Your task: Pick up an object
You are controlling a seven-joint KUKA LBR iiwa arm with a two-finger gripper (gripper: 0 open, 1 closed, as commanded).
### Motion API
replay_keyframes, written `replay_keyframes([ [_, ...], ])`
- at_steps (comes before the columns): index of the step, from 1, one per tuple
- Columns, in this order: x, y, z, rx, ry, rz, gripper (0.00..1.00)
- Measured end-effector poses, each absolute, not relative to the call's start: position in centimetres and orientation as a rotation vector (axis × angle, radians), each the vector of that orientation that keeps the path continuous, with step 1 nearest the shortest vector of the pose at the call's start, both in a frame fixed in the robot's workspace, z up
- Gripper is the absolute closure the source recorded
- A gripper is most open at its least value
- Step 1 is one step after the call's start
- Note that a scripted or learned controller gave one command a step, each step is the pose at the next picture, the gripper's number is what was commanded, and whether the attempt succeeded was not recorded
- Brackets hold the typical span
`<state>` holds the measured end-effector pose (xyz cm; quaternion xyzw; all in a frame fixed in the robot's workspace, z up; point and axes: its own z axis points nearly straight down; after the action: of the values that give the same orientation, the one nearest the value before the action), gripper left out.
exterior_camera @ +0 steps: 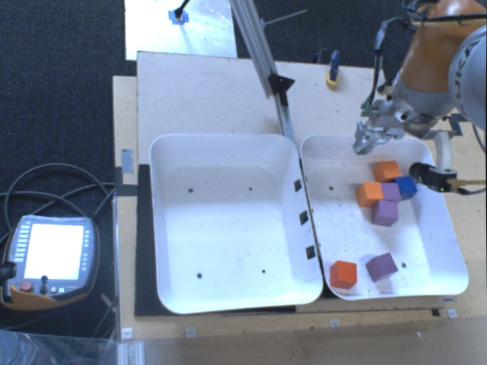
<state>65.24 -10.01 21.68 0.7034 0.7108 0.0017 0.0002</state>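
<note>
Dark carpet surrounds my pale wooden worktop [205,90], which carries two shallow white plastic bins: the left bin [228,147] and the right bin [449,238]. My grey arm's jaws [368,141] hang over the right bin's far edge; I cannot tell their opening. The small foam cubes, orange [386,170], blue [405,186], purple [384,213], cluster just beside them.

Dark carpet floor [61,67], wooden bench [213,90]
</note>
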Motion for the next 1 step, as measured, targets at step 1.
replay_keyframes([
  [1,64.31,-4.31,22.81,2.21,2.234,0.004,1.0],
])
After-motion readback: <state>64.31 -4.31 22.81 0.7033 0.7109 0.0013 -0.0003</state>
